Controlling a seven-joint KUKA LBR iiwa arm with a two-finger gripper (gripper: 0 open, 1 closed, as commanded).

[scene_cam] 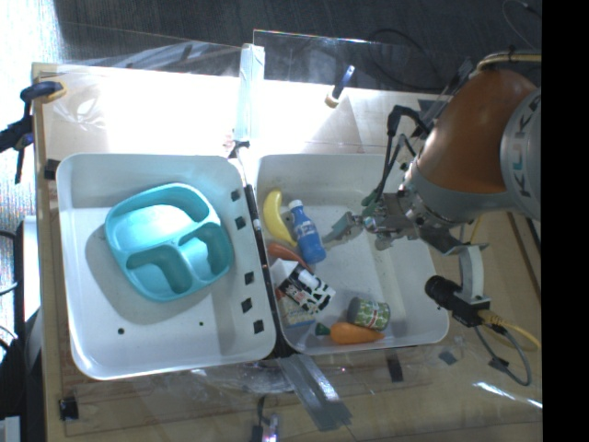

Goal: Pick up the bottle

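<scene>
Right bin (405, 274): tool (333, 235) beside bottle (306, 234)

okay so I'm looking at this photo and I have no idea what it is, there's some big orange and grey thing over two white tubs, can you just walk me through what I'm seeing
One camera above a workbench looks down at a slant. The big grey and orange shape on the right is a robot arm, and the metal part at its end is its gripper, a two-fingered claw for grasping things.

The left bin holds a turquoise divided tray. The right bin holds the clutter: a yellow banana, a blue bottle with a white cap, a black and white toy, a small green can and an orange carrot.

The arm's job is to pick up the bottle. The gripper is just to the right of it, above the right bin, and nothing sits between its fingers, so it holds nothing.
</scene>
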